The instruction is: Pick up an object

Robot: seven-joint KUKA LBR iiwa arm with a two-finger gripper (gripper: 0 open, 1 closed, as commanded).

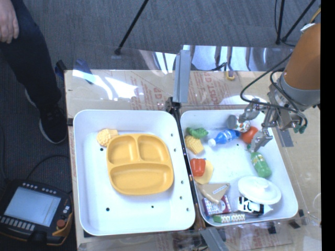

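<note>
Looking down on the bench point(131, 90) from my remote seat, I see the two white bins side by side. My gripper point(253, 125) hangs over the upper part of the right bin point(290, 187), with the grey arm and its orange band point(309, 56) coming in from the upper right of the frame. Its fingers point(261, 139) stand spread apart, one toward the left and one lower right, and nothing sits clamped between them. An orange-red piece point(249, 134) lies in the gap just under them; I cannot tell if a finger touches it.

The things to pick are all in the right bin. A blue and white bottle point(224, 137) lies tilted just left of the gripper. A green leafy piece point(198, 133) and a yellow corn piece point(194, 145) sit at the bin's upper left. A red pepper point(198, 167) rests against a yellow wedge point(208, 172) along the left wall. A green bottle point(261, 166) lies below the gripper, and a white bowl point(259, 190) sits lower right. A sandwich slice point(213, 191) and a small packet point(215, 206) lie at the bottom.

The left bin point(89, 192) holds a yellow divided tray point(140, 163) and a small yellow piece point(106, 136) touching its upper left corner
</note>
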